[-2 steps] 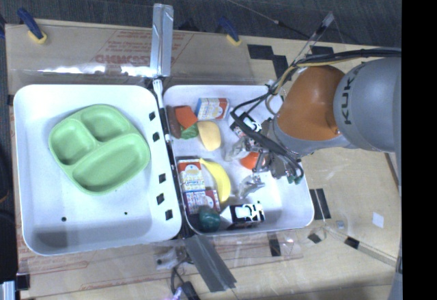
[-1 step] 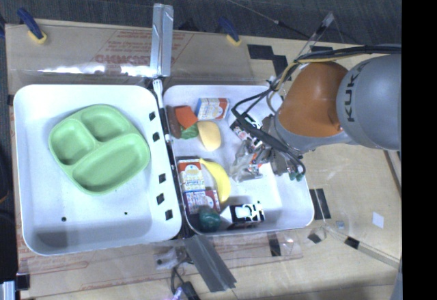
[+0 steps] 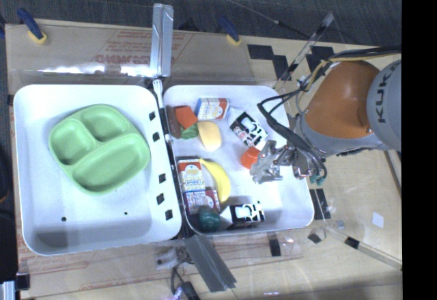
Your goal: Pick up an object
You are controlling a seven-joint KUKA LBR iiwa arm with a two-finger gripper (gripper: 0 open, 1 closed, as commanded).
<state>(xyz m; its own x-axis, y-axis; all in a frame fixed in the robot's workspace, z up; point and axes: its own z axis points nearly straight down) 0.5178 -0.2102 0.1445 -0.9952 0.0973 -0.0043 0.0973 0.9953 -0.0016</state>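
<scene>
Green plate (image 3: 100,148); yellow banana (image 3: 219,180)

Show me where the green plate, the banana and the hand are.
green plate (image 3: 100,147): camera view, on the ridge between its compartments.
banana (image 3: 220,180): camera view, on the middle of its curve.
hand (image 3: 265,167): camera view, between its fingertips.

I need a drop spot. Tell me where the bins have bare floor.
Left bin: bare floor along its front, below the green plate. Right bin: a small patch in the front right corner, below the end effector and right of the black-and-white carton. Its left half is crowded around the banana and juice box.
</scene>
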